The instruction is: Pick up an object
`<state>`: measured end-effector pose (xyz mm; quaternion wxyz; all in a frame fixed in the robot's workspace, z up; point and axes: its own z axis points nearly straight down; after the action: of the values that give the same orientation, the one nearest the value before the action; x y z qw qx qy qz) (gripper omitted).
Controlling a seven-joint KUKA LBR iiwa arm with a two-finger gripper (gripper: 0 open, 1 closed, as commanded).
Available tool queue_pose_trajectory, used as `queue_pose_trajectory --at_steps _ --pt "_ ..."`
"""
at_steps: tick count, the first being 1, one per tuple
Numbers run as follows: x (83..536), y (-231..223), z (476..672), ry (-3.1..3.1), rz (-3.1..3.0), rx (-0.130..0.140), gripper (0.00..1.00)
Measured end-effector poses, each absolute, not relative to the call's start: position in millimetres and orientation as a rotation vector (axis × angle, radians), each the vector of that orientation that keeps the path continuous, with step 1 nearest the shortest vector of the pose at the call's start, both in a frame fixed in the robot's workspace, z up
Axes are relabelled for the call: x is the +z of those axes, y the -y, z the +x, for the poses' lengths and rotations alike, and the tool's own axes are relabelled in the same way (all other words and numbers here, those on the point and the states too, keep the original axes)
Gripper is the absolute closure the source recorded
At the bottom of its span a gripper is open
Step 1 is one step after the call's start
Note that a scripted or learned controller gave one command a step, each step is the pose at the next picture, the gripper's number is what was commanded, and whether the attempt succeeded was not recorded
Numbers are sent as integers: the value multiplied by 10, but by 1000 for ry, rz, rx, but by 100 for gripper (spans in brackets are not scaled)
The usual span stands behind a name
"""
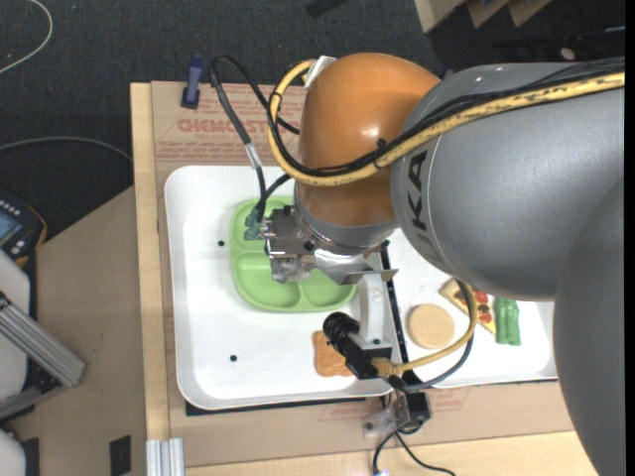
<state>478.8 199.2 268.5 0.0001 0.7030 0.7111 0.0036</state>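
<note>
The gripper point(288, 256) hangs directly over the green tray point(260, 288), its metal body covering the tray's upper right part; from above I cannot tell how it is set or whether anything is in it. The green tray, a rounded light-green dish with shallow compartments, lies flat in the middle of the left white bin point(198, 266), its longer side running roughly from the far end of the bin toward the near end. Just below and right of the tray sits a small orange piece point(325, 357), partly behind a black cable fitting. To the tray's right, in the other bin, lie a tan round disc point(432, 325) and a green stick point(508, 322). The bins rest on a cardboard-covered bench point(159, 167), with dark carpet point(99, 48) beyond it.
</note>
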Motion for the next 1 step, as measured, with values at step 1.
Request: queue_pose_trajectory --at_steps 1 --pt "2553 -2256 6051 -2220 2214 11 100"
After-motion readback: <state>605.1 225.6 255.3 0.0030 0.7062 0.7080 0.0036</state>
